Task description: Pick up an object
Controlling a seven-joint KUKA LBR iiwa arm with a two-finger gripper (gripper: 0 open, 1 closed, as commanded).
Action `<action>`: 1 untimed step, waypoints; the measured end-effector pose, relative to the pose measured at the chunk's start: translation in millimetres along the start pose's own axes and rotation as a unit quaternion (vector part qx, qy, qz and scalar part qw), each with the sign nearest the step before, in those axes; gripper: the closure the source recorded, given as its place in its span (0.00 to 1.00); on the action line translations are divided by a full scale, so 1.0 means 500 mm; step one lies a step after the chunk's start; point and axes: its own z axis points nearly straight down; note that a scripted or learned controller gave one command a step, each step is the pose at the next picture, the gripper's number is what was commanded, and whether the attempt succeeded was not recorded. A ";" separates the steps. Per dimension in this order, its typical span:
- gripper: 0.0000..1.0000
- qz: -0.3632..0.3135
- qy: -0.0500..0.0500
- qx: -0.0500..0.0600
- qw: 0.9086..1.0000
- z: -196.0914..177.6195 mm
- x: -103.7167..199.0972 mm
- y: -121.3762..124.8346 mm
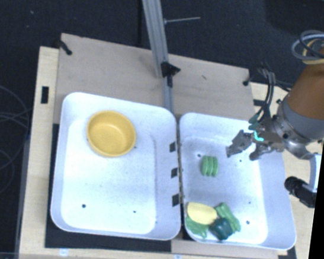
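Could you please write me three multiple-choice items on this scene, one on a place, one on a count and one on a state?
1. Where does the yellow bowl sit?
A. In the left bin
B. In the right bin
C. On the bench outside the bins

2. How many bins lie on the bench?
A. One
B. Two
C. Three

3. How is the gripper?
A. Shut on the bowl
B. Shut on the ridged green piece
C. Open, with nothing between its fingers

Answers:
1. A, since the bowl rests in the upper part of the left bin.
2. B, since the left bin and the right bin lie side by side.
3. C, since its fingers stand apart over the right bin, above the ridged green piece.
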 end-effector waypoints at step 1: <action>0.00 0.000 0.000 0.000 1.000 0.000 0.000 0.000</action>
